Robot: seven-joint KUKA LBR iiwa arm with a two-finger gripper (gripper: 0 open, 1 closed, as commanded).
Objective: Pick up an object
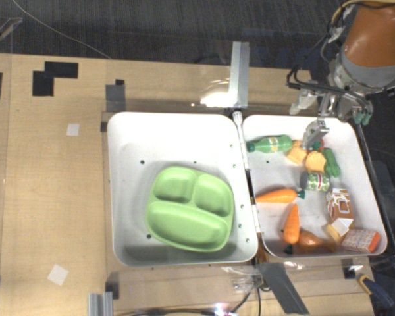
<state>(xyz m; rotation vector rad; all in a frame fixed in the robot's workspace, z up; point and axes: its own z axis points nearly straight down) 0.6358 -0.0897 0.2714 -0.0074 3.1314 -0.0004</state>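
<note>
Right now hovering low over right bin (363,151) — gripper (314,135) state can't tell. Just below it: orange pc (297,154), green bottle (271,143) to its left.

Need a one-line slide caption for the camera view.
Gripper hovers over right bin of toy food; green divided plate sits in left bin.
</note>
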